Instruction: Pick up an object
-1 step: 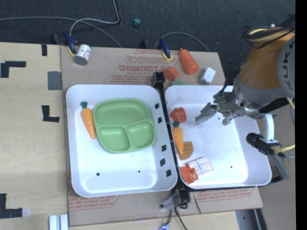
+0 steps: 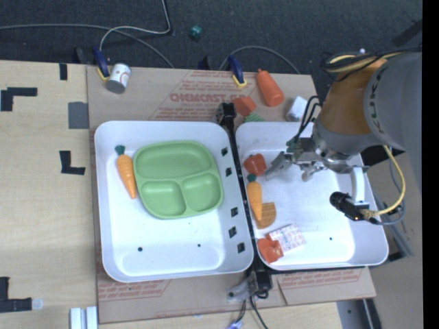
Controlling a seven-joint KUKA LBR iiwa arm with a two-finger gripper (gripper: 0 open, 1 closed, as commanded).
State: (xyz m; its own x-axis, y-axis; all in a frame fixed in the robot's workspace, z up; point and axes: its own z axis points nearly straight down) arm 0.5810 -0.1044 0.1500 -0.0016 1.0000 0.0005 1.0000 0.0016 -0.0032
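The pincer point(image 2: 295, 166) hangs low over the right bin point(image 2: 357, 252), its two thin metal fingers spread wide apart like a shallow V, with nothing between them. Just off its left fingertip sits a small red block point(image 2: 255, 164), glossy and squarish, close to the finger but not gripped. Below that, further from the pincer, a smooth orange carrot point(image 2: 254, 199) lies lengthwise along the bin's left wall, its green tip pointing up toward the block. Touching the carrot's lower end is a brown, bun-like lump point(image 2: 267, 214). Lower still lie a crinkly red-and-white packet point(image 2: 288, 238) and a rounded red piece point(image 2: 269, 252) against its left end.

Behind the pincer rises the arm point(image 2: 374, 101), a bulky grey casing with an orange band, cables looping round it.

Well to the pincer's left, in the left bin point(image 2: 110, 238), rests a matte green plate point(image 2: 180, 179) with three compartments, and a second carrot point(image 2: 126, 173) just beyond its far edge.

Above the pincer, outside the bins on the cardboard point(image 2: 199, 98), lies a tapered orange toy point(image 2: 269, 88); far up-left is a small white can point(image 2: 119, 77).
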